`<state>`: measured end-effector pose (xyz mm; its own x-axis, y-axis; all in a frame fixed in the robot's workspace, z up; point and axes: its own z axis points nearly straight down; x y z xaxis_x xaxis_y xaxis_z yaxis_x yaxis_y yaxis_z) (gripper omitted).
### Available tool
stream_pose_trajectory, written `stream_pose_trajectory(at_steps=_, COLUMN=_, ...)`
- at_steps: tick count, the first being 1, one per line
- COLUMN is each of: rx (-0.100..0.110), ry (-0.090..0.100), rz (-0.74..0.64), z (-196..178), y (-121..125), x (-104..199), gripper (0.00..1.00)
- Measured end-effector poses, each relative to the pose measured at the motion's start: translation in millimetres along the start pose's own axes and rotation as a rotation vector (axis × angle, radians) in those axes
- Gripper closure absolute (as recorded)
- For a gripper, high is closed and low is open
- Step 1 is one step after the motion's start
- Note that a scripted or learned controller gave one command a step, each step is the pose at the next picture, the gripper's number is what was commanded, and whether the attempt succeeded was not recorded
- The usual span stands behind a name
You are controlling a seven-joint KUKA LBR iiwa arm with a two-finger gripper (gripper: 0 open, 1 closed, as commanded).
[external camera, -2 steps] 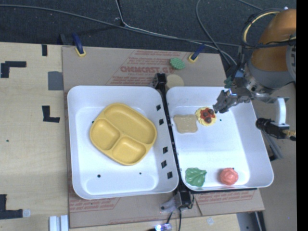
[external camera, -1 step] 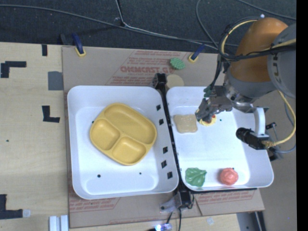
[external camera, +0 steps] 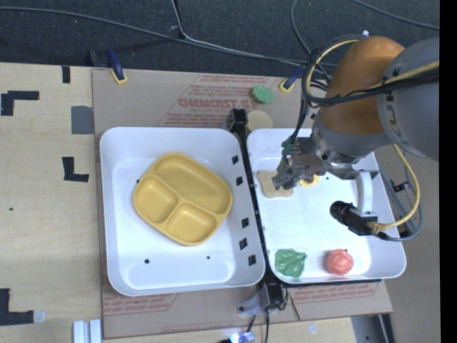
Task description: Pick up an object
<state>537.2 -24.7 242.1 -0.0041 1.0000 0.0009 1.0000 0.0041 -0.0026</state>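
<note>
Approach step is judged to be in hand: the gripper (external camera: 284, 179) is lowered over a pale flat piece (external camera: 272, 185) at the left edge of the right bin (external camera: 371, 266). Its grip state cannot be told from this angle. Next, a firm close and straight lift would be needed.

you're looking at a smooth, matt yellow plastic divided plate (external camera: 183, 199) in a glossy white plastic bin (external camera: 114, 213). both bins sit on rough brown cardboard (external camera: 200, 98).
</note>
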Motion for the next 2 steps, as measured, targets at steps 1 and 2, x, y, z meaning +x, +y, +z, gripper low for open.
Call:
stream_pose_trajectory(at_steps=1, rx=0.001, ry=0.000, rz=-0.001, z=15.4, y=-17.8, x=45.9, gripper=1.00)
stream_pose_trajectory(at_steps=2, rx=0.001, ry=0.000, rz=-0.002, z=26.0, y=-25.8, x=100.8, gripper=1.00)
